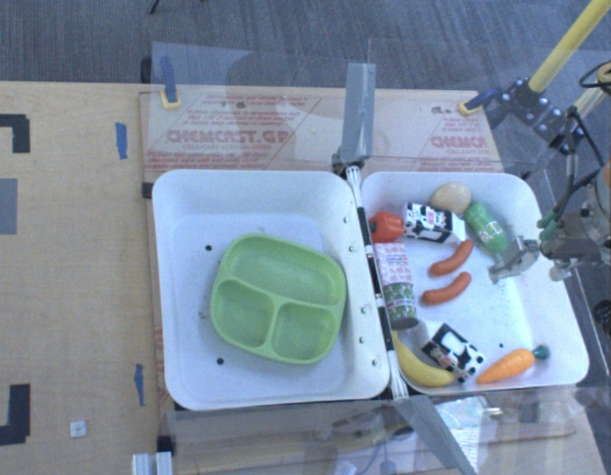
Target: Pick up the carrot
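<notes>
The orange carrot [506,366], with a small green top, lies near the front right corner of the right bin [555,317]. It points left toward a black-and-white carton [455,352]. My gripper [510,262] hangs over the right side of that bin, just below a green bottle [488,228]. It is well behind the carrot and apart from it, and nothing shows in it.
The right bin also holds a banana [422,364], two sausages [451,258] [447,288], a labelled bottle [396,285], a red pepper [386,227], a second carton [431,223] and a potato [451,198]. A green divided plate [277,298] lies in the left bin [186,216].
</notes>
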You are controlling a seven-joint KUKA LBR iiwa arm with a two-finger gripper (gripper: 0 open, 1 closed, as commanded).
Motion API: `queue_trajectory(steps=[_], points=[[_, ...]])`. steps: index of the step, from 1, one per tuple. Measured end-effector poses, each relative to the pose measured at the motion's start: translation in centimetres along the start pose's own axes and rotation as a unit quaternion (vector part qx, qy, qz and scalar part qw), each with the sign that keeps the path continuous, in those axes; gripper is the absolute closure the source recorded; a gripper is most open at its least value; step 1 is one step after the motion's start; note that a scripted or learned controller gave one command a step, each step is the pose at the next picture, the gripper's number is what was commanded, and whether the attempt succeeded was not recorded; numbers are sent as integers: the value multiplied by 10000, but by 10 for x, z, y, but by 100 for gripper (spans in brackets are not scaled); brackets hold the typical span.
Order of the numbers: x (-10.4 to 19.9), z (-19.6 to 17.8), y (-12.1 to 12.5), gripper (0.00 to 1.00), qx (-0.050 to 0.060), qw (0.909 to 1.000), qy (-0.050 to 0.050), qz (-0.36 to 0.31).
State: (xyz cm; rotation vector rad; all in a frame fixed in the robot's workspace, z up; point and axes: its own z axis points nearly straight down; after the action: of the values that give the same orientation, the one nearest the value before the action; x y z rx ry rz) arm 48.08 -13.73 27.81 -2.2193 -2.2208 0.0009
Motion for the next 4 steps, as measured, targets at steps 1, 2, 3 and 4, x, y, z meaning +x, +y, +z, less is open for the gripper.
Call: queue_trajectory(steps=[1,2,3,4], points=[[-61,149,-1,0,-10,9971,-5,-767],[-81,191,2,0,-25,9797,30,-2006],[-84,180,3,100,-61,9800,-15,-1989],[-83,180,3,0,-54,9799,-3,-1994]])
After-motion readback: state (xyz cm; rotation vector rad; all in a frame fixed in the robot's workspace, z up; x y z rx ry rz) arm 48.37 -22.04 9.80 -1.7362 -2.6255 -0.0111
